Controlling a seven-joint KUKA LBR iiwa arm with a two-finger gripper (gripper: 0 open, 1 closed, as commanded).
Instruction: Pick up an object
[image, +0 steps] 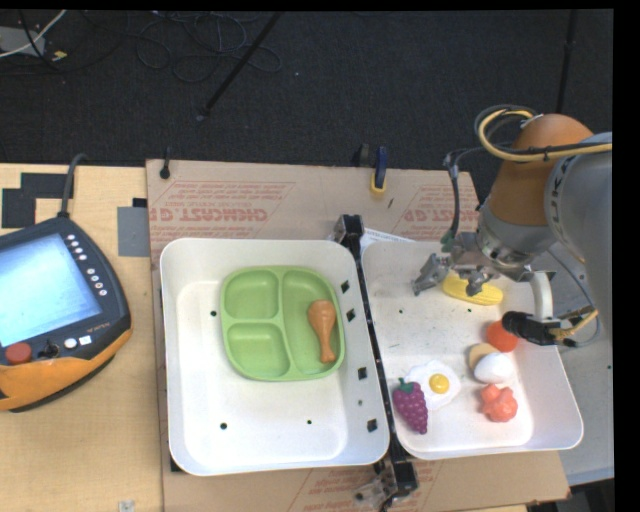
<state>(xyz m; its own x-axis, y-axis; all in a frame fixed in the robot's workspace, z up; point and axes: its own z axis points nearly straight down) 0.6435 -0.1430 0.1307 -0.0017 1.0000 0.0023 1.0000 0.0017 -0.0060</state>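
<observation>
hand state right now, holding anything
hand: open, low in the right bin, right beside the yellow banana; nothing held.

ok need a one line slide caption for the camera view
Arm's claw over a banana in the right bin; drumstick on a green tray in the left bin.

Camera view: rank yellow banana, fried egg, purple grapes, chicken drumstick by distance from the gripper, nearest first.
From the gripper:
1. Yellow banana, right bin, just beside the gripper.
2. Fried egg, right bin, toward the front.
3. Purple grapes, right bin's front left corner.
4. Chicken drumstick, on the green tray in the left bin.
</observation>
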